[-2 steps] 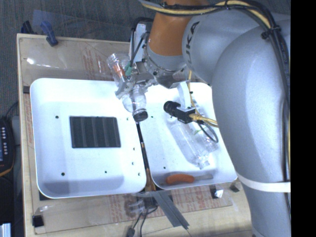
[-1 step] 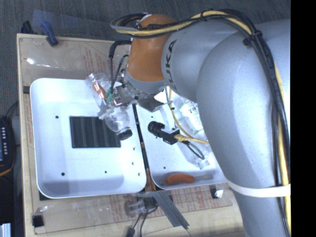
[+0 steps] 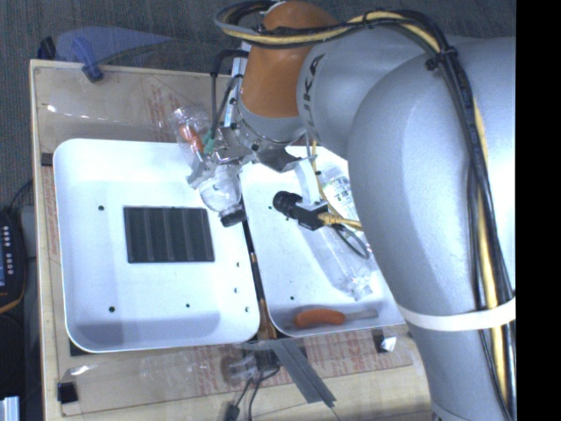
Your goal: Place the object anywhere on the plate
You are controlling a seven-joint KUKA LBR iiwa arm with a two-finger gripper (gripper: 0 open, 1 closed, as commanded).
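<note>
At the near edge of the right bin [image 3: 282, 274], an orange, carrot-shaped item [image 3: 320, 317] is seen lying flat. Beyond it, a clear plastic bottle [image 3: 338, 239] is laid lengthwise in the same bin and is partly covered by the arm [image 3: 421, 147]. In the left bin [image 3: 88, 261], a dark ribbed plate [image 3: 168, 234] lies flat near the middle, with nothing set on it. Farther back, the gripper [image 3: 210, 152] is poised over the left bin's right rim, up and to the right of the plate. A clear, crumpled plastic object [image 3: 219, 191] is seen right against the gripper. How far the gripper is open, and whether the object is gripped, cannot be told. The arm is stretched in from the right across the right bin, with the orange band [image 3: 273, 68] above the wrist. A blue item [image 3: 101, 44] is seen at the counter's [image 3: 131, 103] far left corner.
</note>
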